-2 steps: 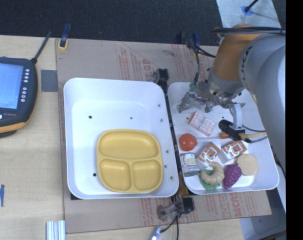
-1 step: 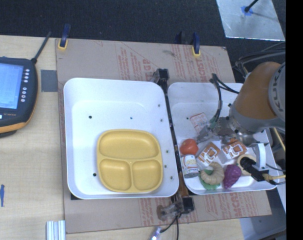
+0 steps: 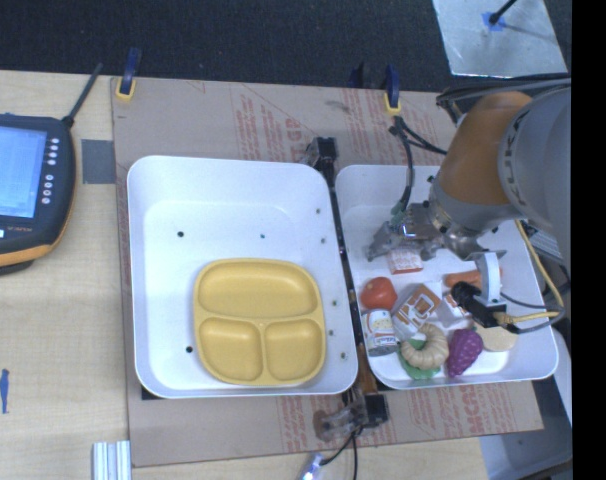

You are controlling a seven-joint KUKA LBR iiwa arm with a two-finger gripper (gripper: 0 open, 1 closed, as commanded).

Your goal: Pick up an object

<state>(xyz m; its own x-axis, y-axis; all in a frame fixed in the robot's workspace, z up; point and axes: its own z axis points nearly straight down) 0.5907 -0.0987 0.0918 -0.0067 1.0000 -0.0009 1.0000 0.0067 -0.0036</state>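
Your arm [image 3: 523, 158] reaches in from the right, its orange band sitting just above the wrist, over the far half of the right bin [image 3: 355, 193]. The gripper [image 3: 408, 233] hangs low inside that bin, pointing toward its left wall.

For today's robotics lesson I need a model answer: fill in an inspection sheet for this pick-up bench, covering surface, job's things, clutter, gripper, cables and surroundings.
Surface: brown board clamped on a pale wooden bench, bearing the left bin and the right bin side by side.
Job's things: in the right bin, a red tomato, purple grapes, a bagel, a small can and small packets.
Clutter: yellow divided tray in the left bin.
Gripper: gripper low over the right bin's far part; finger state unclear.
Cables: black cables run along the right bin's far edge.
Surroundings: teach pendant at left; dark floor beyond.
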